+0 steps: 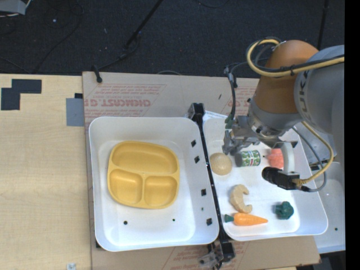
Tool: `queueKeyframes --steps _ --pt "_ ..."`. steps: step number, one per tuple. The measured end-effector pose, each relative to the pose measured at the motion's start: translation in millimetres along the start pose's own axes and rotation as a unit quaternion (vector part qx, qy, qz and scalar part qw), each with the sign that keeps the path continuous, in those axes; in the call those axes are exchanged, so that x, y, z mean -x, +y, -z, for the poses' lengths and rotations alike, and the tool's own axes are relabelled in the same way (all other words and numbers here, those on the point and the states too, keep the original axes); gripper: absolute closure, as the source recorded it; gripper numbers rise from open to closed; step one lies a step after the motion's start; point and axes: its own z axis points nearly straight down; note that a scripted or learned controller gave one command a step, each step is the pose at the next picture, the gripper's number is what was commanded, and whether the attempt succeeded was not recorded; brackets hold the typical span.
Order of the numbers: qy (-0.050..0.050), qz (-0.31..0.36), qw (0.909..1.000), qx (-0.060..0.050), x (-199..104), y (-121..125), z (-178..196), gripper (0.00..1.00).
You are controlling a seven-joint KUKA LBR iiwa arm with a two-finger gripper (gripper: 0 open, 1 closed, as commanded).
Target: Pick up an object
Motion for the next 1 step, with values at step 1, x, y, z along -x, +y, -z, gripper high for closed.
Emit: queueKeyframes --steps 1 --pt "0.000 0.000 1.0000 0.000 -50.8 8.9 1.9 1.00"
